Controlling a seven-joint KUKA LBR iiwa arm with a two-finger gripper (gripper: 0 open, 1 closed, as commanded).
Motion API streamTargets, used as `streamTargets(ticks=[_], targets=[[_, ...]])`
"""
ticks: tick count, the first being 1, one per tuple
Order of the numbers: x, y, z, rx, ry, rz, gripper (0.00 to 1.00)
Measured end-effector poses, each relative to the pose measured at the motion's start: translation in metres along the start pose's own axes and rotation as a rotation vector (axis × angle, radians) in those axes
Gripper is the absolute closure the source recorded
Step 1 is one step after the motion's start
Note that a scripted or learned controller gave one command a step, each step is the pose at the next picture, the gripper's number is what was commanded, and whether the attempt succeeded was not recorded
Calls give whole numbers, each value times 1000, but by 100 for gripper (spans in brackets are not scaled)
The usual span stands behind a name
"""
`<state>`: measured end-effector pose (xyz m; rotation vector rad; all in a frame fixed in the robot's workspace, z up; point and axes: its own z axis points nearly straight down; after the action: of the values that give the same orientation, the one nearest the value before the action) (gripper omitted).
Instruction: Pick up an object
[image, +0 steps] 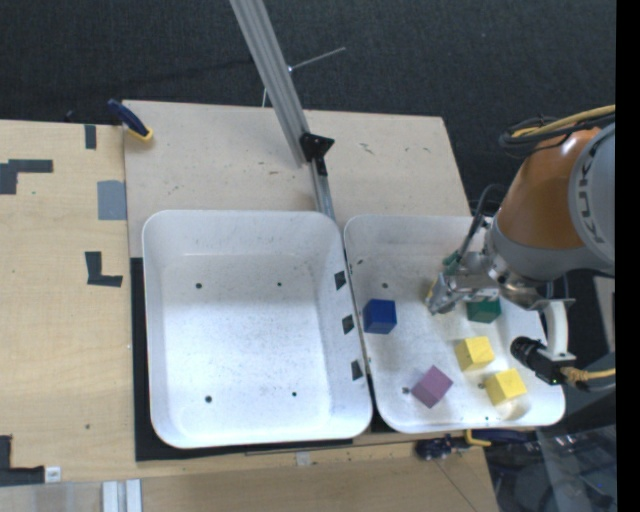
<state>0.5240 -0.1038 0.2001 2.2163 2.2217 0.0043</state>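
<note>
Gripper (447, 296): hung low in right bin (400, 235) beside green block (484, 310); grip state could not be told; nothing seen lifted.

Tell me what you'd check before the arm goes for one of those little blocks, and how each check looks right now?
1. Blocks sit in the right bin: ok.
2. Blue block stands apart from its neighbours: ok.
3. Green block free to take: not ok, partly under the gripper.
4. Two yellow blocks apart: ok, narrowly.
5. Purple block clear of the bin wall: ok.
6. Gripper carrying nothing: cannot tell.
</note>
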Motion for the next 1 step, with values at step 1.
streamTargets(ticks=[1], targets=[[-4, 3, -62, -2, -1, 1, 100]])
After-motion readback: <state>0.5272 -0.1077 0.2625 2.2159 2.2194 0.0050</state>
